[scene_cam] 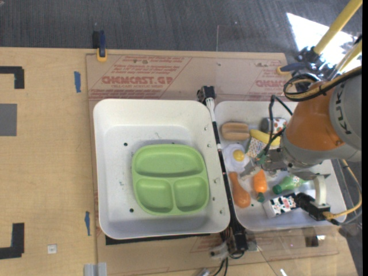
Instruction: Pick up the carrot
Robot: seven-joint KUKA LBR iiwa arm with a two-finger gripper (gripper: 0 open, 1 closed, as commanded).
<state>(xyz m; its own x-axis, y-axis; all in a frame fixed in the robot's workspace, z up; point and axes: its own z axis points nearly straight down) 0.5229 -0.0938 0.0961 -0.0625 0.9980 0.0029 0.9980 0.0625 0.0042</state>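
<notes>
Nearest the camera in the right bin, at about five o'clock, a small black-and-white carton lies just beside a green item. Left of those, at seven o'clock in this bin, the carrot lies along the left wall, on the floor. My gripper sits near the bin's middle, and directly under it is a short orange piece; whether I'm clenched on anything, I can't tell from here. Further back, a fried-egg toy, then a yellow piece, and at eleven o'clock a hot-dog bun. Over at nine o'clock, the left bin carries a green divided plate.
</notes>
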